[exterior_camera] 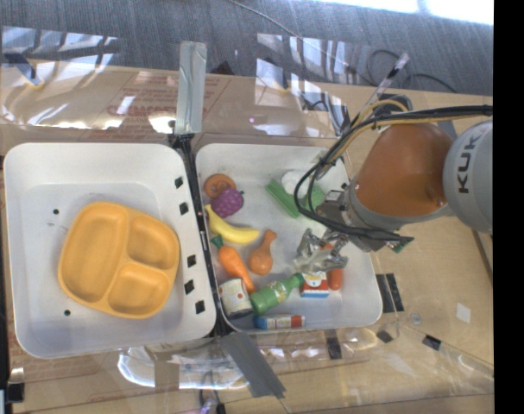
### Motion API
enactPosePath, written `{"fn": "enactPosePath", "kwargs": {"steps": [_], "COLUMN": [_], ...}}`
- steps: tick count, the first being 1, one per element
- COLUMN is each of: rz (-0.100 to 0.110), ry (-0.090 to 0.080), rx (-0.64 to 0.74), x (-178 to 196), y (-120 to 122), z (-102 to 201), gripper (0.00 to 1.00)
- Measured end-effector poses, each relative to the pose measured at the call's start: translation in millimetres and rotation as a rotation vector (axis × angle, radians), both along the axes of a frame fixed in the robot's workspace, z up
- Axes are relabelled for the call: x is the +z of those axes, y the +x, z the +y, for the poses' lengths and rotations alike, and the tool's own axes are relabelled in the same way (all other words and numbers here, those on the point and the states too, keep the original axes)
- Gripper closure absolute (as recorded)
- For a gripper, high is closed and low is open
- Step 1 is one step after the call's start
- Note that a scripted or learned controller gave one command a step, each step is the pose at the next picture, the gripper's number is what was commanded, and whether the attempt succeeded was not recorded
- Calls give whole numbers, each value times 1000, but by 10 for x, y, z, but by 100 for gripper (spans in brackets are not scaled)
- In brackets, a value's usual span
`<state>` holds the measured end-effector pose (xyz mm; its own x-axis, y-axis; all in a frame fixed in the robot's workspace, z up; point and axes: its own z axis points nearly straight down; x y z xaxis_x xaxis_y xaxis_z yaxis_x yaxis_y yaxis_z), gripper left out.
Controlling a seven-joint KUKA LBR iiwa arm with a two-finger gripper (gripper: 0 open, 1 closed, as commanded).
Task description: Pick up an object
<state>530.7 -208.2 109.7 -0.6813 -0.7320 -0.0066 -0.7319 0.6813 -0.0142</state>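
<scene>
A pale wooden counter [434,335], edged with clear plastic sheeting and strips of grey tape, carries two shallow white bins side by side. The left bin [28,231] contains one item, a yellow divided tray [117,259], lying flat near the middle. The right bin [244,158] contains a group of toy foods. Along its left wall, from far to near: a small round orange piece [218,185], a purple grape bunch [229,202], a yellow banana [230,228], an orange carrot [235,266] and a small white-and-red can [234,295]. Further right lie an orange drumstick-shaped piece [263,252], a green bottle [274,294], a flat green piece [283,198] and, by the near wall, a thin tube with red and blue ends [277,322]. A small red-and-white carton [317,285] lies right of the bottle's neck. The jaws [318,253] are lowered into the right bin, directly above and just beyond the carton, close to it or touching it; contact cannot be confirmed. The state of the jaws cannot be determined: the metal parts overlap the items beneath, and no object is visibly between them. The grey arm with its orange band [404,172] covers the right portion of this bin. Task status: approach appears complete; no grasp or lift is in evidence. Every object rests on the bin floor. Judged from position, the carton and the green bottle's neck are the nearest candidates. Remaining steps: close on an item and raise it clear.
</scene>
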Motion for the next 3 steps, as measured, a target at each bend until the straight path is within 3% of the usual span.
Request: {"fn": "enactPosePath", "kwargs": {"steps": [1, 2, 3], "rz": [5, 13, 7], "ry": [3, 5, 3], "rx": [56, 53, 167], "x": [924, 884, -157], "y": [498, 477, 1118], "z": [495, 485, 427], "gripper": [100, 0, 0]}}
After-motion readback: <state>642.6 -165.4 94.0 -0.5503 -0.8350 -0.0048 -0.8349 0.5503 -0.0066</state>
